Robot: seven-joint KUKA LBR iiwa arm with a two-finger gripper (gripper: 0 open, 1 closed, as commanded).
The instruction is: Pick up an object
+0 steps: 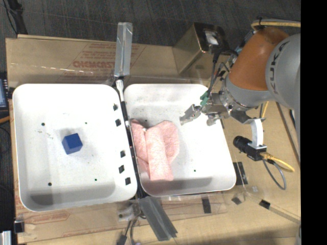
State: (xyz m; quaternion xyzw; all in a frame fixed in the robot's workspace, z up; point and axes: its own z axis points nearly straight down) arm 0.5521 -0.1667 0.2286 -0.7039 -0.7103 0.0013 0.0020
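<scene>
Grey arm enters from right, orange band above wrist. Wrist bent leftward and down. Tool at arm's left end, tilted low. Finger spacing too small to judge.

End effector fingers too small and blurred to read. Arm cut off at 3 o'clock. Table cropped at 9 o'clock.

Blue cube flat in left bin; pink folded cloth along right bin's left wall.
</scene>
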